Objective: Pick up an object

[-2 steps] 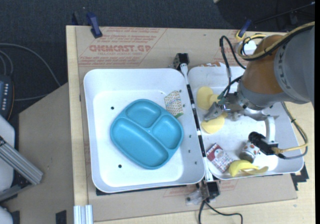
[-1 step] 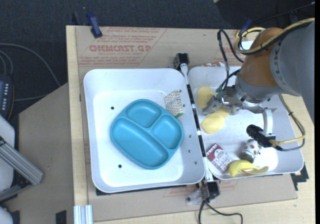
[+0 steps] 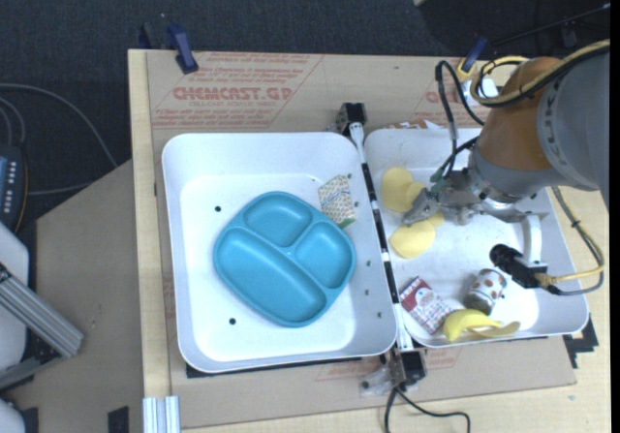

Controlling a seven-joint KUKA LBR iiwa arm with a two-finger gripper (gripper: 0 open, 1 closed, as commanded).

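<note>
Objects for picking lie mostly in the right bin [image 3: 557, 320]: two pale yellow rounded pieces, one [image 3: 395, 187] toward the far left corner and one [image 3: 412, 240] just nearer the camera, a red-and-white packet [image 3: 422, 302], a yellow banana [image 3: 477, 326] along the near wall, and a small round red-and-white item [image 3: 487, 287] just beyond the banana. The left bin [image 3: 194, 324] holds one blue divided plate [image 3: 282, 257] in its middle and one small patterned packet [image 3: 336, 198] against its right wall, touching the plate's far right rim. Bare white floor runs all around the plate, widest at the far and left sides. In the right bin, open floor shows in the centre and to the right, while the near edge is crowded. The arm [image 3: 542, 126] comes in from the right, its orange band above the wrist, bent down over the far half of the right bin. The gripper [image 3: 426, 206] points left, its tip between the two yellow pieces and close to both; whether its fingers are apart or together cannot be told.
</note>
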